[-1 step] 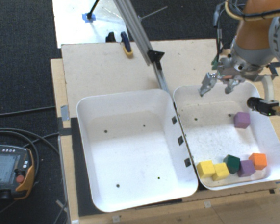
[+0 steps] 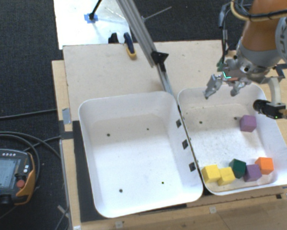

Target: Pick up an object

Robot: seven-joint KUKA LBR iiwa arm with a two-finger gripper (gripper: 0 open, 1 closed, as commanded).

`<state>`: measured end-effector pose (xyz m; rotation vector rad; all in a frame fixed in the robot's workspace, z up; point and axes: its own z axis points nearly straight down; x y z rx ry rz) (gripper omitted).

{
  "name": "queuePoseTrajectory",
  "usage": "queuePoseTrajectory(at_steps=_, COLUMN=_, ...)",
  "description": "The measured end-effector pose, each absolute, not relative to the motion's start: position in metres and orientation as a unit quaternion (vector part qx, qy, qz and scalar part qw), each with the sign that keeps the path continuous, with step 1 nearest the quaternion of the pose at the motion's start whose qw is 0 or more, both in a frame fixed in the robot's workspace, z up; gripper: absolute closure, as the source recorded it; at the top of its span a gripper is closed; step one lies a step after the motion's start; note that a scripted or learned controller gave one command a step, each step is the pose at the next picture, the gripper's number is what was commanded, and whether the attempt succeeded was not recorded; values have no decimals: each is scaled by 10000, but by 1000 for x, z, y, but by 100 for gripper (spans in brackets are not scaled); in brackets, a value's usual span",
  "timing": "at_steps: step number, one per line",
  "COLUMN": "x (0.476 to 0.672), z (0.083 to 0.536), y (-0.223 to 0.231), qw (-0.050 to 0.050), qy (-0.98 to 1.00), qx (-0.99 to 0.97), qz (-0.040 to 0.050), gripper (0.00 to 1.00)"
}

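Grey hand [image 2: 224,87] spread open, holding nothing

Your right bin [image 2: 279,139] is open through its middle. A purple cube [image 2: 248,123] blocks the right wall; five blocks [image 2: 238,170] crowd the near edge.

Six blocks [image 2: 238,169] lie in the right bin [image 2: 285,150].

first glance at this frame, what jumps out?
The grey arm with its orange band at top right, its tool open over the right bin's far edge. Then the coloured blocks in that bin: a lone purple block near its right wall and a cluster of yellow, green, purple and orange along the near edge.
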<state>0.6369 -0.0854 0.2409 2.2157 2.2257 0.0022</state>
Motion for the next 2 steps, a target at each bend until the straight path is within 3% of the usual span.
queuePoseTrajectory(at_steps=1, x=583, z=247, y=-177, qw=16, qy=7045, qx=7097, qz=-15, gripper=0)
queuePoseTrajectory(at_steps=2, x=574, z=109, y=-209, qw=15, qy=7089, qx=7053, qz=8, gripper=0)
